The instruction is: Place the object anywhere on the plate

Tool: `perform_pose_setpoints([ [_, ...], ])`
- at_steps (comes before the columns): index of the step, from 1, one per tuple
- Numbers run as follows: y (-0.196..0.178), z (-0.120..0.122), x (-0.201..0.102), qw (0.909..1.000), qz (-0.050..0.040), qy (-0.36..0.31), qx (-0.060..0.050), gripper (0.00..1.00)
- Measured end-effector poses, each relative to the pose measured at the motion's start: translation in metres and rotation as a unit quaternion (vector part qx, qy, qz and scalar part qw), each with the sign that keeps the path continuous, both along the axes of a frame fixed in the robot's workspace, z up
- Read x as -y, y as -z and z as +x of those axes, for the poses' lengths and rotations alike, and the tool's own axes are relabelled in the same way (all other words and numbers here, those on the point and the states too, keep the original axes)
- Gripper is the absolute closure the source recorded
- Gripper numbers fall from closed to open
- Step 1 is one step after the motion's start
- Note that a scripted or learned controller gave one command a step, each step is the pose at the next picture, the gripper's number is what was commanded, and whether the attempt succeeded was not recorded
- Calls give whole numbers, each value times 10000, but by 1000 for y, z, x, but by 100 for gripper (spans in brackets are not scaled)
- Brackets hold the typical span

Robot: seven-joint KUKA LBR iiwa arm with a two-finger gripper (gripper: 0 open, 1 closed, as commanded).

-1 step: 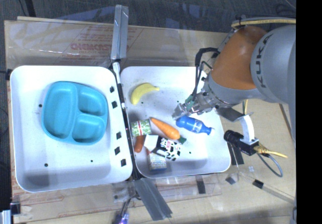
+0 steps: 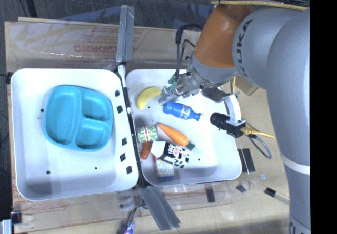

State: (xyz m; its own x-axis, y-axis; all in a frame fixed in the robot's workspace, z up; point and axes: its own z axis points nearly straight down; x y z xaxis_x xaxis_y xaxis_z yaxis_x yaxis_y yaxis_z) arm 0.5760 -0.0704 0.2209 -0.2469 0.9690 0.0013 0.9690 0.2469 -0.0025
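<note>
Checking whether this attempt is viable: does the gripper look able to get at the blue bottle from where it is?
Probably yes. The gripper hovers just above the blue bottle, which lies exposed on the right bin's floor, apart from the banana and carrot.

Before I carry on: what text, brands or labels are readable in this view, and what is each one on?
"KUKA", running vertically on the grey arm.
Faint reddish print on the bench board behind the bins: too washed out to read.
Label on the small green-and-white can: too small to read.
Blue bottle: no legible text.
</note>
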Motion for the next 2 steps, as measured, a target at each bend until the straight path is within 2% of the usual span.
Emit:
perform_pose_setpoints([
  [1, 30, 14, -61, 10000, -2, -19, -17, 100],
  [2, -7, 6, -104, 9946, -8, 1034, 1, 100],
])
